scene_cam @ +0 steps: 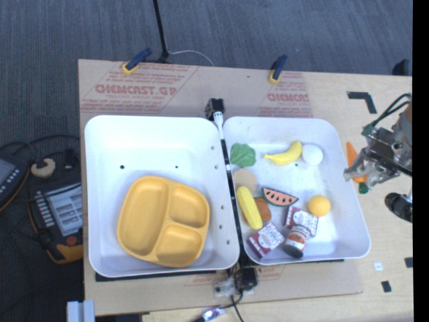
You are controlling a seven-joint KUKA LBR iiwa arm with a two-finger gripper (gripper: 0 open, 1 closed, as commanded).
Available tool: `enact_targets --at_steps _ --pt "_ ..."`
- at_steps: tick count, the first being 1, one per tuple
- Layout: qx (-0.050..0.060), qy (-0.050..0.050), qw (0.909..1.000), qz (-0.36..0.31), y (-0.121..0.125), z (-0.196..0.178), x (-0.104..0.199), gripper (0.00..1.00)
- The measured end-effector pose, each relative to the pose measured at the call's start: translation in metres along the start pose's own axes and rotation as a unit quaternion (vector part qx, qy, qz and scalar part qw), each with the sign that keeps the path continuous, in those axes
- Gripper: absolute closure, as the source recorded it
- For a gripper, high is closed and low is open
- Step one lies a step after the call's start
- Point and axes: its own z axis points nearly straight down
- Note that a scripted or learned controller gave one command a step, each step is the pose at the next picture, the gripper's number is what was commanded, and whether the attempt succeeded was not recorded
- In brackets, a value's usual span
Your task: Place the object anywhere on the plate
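A yellow plate (pixel 164 219) with three compartments lies in the left bin (pixel 107 146). The right bin (pixel 335 136) holds several toy foods: a green leafy piece (pixel 242 155), a banana (pixel 284 154), a white egg (pixel 312 154), a corn cob (pixel 249 206), a watermelon slice (pixel 279 196), an orange ball (pixel 319 205), small packets (pixel 268 237) and a dark bottle (pixel 297 240). My gripper (pixel 365 170) hangs off the right bin's right edge, outside it, with the arm above. I see nothing held in it.
The bins rest on a brown board (pixel 134 89) clamped at the back by two yellow clips (pixel 137 60). A thin black pole (pixel 157 15) rises behind the left bin. A pendant and cables (pixel 57 206) lie left of the bench.
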Motion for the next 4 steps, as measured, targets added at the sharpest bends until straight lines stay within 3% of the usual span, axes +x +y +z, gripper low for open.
enact_targets --at_steps 4 --pt "0.005 -0.006 0.9999 -0.007 0.0 -0.032 0.002 1.0"
